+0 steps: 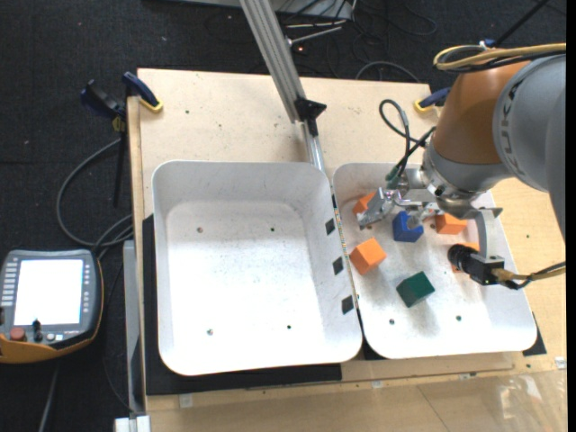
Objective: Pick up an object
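My gripper hangs over the back part of the right bin, reaching in from the right. A blue block lies just under and in front of the gripper; I cannot tell whether they touch. An orange cube sits to the front left of it, near the bin's left wall. A dark green block lies further forward, in the middle of the bin. A small orange piece is left of the gripper, and another orange block peeks out on its right.
The left bin stands beside the right one, sharing a raised divider with black tabs. A slanted metal rail runs down to the bins' back edge. Clamps grip the bench's far corners.
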Tool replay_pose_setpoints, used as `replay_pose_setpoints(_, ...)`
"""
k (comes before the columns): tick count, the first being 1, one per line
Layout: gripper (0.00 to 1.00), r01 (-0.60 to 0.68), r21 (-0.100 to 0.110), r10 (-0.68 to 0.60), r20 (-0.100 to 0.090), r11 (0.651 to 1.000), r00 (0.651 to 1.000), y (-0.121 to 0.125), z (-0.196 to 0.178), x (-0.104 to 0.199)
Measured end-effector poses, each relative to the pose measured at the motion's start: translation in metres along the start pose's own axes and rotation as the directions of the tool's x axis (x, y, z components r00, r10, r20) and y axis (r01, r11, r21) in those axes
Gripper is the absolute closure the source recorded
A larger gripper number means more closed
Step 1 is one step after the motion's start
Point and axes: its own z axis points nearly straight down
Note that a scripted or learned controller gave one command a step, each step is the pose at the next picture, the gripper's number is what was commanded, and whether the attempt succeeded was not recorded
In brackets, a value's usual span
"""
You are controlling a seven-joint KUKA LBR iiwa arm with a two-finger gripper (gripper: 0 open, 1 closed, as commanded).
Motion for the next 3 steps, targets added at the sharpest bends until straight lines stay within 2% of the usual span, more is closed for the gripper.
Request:
replay_pose_setpoints(1,0.00,-0.019,0.005,0.019,0.003,1.000,1.000,-0.028,0.071,-0.070)
replay_pose_setpoints(2,0.00,-0.011,-0.002,0.011,0.003,1.000,1.000,-0.025,0.067,-0.066)
replay_pose_setpoints(3,0.00,-0.005,-0.002,0.005,0.003,1.000,1.000,0.057,0.095,-0.041)
